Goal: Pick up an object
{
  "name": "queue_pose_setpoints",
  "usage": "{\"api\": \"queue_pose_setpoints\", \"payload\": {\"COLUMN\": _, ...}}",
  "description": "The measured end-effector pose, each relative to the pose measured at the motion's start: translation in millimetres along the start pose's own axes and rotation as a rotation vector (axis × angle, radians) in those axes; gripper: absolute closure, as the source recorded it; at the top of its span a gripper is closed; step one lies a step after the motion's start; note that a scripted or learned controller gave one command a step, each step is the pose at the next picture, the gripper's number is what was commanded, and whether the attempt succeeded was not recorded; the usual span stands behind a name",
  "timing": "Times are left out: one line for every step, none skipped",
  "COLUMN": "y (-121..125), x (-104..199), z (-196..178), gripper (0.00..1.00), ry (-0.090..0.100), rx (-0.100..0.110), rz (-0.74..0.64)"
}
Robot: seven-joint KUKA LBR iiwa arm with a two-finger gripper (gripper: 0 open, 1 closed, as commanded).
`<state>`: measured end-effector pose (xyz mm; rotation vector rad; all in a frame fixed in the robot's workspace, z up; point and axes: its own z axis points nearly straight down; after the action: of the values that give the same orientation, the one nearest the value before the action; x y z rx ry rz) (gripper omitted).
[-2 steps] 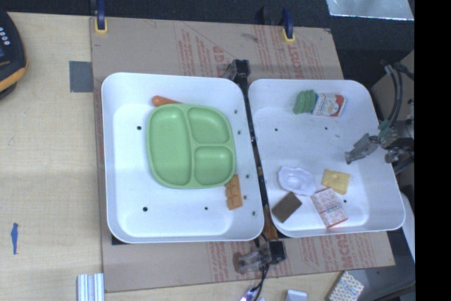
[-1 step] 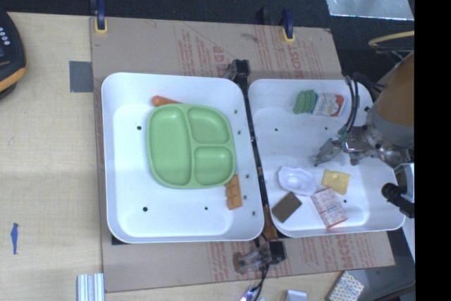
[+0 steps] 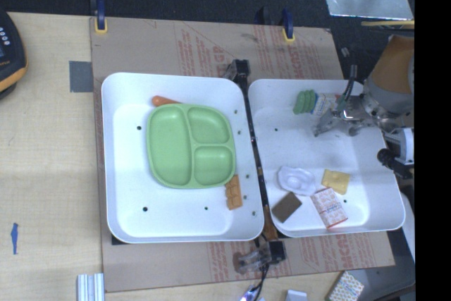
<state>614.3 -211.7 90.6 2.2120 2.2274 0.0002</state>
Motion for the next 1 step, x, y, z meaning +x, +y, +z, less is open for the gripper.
{"api": "queue_pose_setpoints", "payload": {"y": 45.2, "x": 31.6, "z": -19.1, "gripper": 0.00, "ry": 0.001, "rx": -0.002, "rz": -0.001}}
